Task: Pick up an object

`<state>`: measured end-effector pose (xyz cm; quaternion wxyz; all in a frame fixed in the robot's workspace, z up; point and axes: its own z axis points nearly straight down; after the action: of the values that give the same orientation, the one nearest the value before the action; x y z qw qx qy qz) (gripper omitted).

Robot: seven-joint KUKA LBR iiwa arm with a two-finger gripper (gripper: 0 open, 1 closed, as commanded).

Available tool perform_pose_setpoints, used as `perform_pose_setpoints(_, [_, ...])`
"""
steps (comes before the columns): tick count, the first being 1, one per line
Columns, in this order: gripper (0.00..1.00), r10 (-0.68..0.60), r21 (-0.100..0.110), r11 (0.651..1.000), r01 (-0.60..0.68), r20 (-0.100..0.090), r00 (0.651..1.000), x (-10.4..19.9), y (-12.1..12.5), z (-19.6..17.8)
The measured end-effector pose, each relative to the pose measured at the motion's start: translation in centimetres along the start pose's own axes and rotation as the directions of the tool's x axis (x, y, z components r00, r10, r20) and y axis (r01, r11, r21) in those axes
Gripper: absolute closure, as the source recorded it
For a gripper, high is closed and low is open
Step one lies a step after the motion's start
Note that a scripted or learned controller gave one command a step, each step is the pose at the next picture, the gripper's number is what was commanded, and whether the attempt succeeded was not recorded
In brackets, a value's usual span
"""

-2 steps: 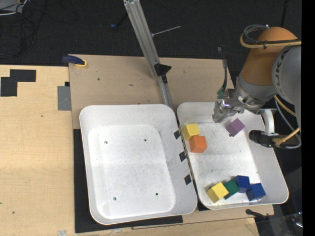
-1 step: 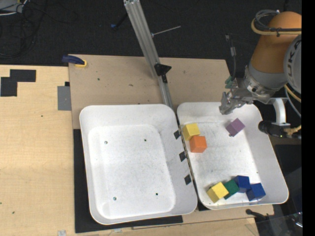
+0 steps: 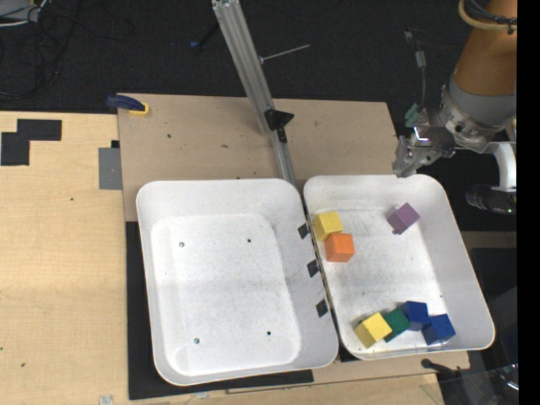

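Note:
The right bin (image 3: 456, 226) holds several small blocks. A purple block (image 3: 403, 218) lies near its back right. A yellow block (image 3: 328, 224) and an orange block (image 3: 338, 246) sit side by side against its left wall. Near the front lie a second yellow block (image 3: 372, 329), a green block (image 3: 395, 322) and two blue blocks (image 3: 426, 322) in a cluster. My gripper (image 3: 408, 159) hangs over the bin's back edge, above and behind the purple block, with nothing seen between its fingers.
The left bin (image 3: 160, 226) stands beside the right one, with black clips along the shared rim. A slanted aluminium rail (image 3: 250, 66) rises behind the bins. A blue and yellow item (image 3: 127, 103) lies at the board's back left corner.

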<state>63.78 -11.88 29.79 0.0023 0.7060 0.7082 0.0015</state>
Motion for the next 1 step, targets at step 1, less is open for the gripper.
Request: perform_pose_setpoints(1, [1.0, -0.004, 0.006, 1.0, 0.004, 0.0, 1.0, 0.04, 0.03, 0.29])
